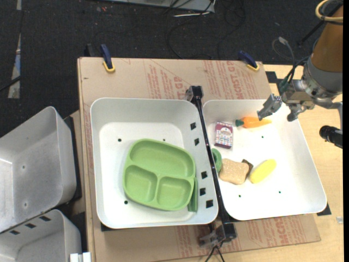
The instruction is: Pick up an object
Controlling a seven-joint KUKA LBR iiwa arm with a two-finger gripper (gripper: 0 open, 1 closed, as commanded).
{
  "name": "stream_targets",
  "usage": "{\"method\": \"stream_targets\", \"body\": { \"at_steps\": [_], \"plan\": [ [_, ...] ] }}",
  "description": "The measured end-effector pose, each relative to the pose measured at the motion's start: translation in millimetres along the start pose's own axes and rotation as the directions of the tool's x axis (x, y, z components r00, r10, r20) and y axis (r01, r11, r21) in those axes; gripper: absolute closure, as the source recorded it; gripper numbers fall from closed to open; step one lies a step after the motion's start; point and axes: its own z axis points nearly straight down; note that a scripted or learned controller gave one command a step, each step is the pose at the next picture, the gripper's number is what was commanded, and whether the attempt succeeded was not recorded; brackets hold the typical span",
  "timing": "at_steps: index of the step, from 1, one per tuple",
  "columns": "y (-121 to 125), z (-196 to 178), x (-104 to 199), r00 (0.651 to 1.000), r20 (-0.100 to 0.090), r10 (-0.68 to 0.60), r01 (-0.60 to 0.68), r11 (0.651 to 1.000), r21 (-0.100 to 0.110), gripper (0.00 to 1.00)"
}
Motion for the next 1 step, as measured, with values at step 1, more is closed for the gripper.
{"method": "stream_targets", "body": {
  "at_steps": [1],
  "plan": [
    [0.0, 0.0, 0.0, 1.0, 0.0, 0.0, 0.0, 1.0, 0.0, 0.0]
  ]
}}
